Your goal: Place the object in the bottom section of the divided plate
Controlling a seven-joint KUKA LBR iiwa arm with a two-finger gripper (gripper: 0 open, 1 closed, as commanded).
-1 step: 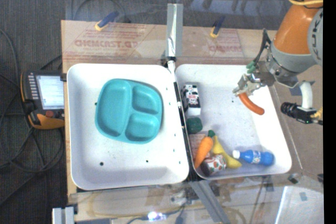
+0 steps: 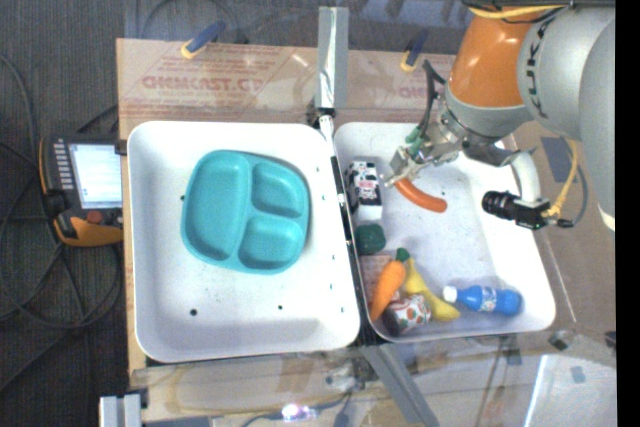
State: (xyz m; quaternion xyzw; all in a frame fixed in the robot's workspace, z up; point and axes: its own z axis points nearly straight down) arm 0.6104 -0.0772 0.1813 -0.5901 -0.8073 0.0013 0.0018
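Two-finger gripper in right white bin, fingers closed on orange sausage-shaped toy, turquoise divided plate in left bin

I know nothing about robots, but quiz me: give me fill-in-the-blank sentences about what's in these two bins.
The divided plate in the left bin is ____ in colour.
The plate has ____ sections.
The carrot lies in the ____ bin.
The bottle has a ____ cap.

Missing words: turquoise; three; right; white

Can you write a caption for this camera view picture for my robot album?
Robot gripper hovers by an orange sausage near a teal divided plate.
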